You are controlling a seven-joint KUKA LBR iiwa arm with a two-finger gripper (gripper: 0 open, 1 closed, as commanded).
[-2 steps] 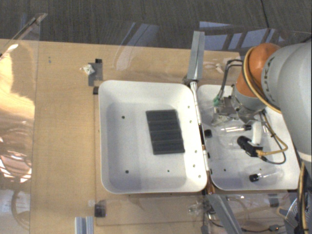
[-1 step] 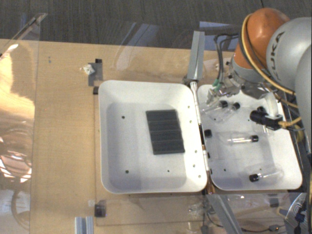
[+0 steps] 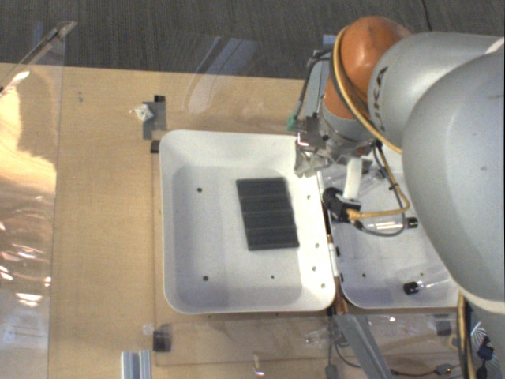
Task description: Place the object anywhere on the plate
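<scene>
There are two shallow white bins: left bin, right bin. One dark grey ridged flat plate lies in the left bin. One small black round thing sits in the right bin, well apart from the plate. The big grey arm hides much of that bin. The gripper hangs over the rim between the bins; I cannot tell if it grips anything.

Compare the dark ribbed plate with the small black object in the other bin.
The ribbed plate is far larger than the small black object. The plate is a flat grooved rectangle; the object a roundish lump. The plate lies mid-floor in the left bin; the object sits by the right bin's lower rim. Both are dark.
</scene>
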